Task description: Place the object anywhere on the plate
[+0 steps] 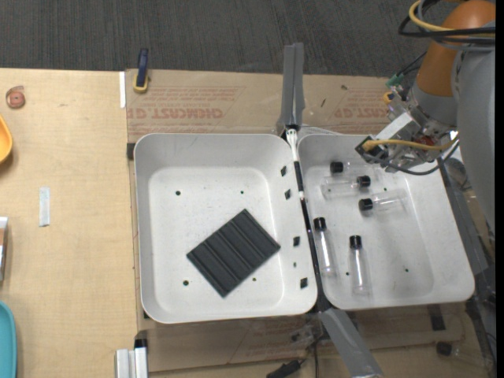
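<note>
Five small tubes (359, 264) lie in the right bin (449, 290). I cannot tell the claw's (376, 153) state. Grab one tube, then drop it on the dark plate (233, 252).

Lab bench, white bins (150, 211), capped vials (358, 264)

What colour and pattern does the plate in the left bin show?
The plate is dark grey to black with parallel ridges, seen in the camera view.
</note>
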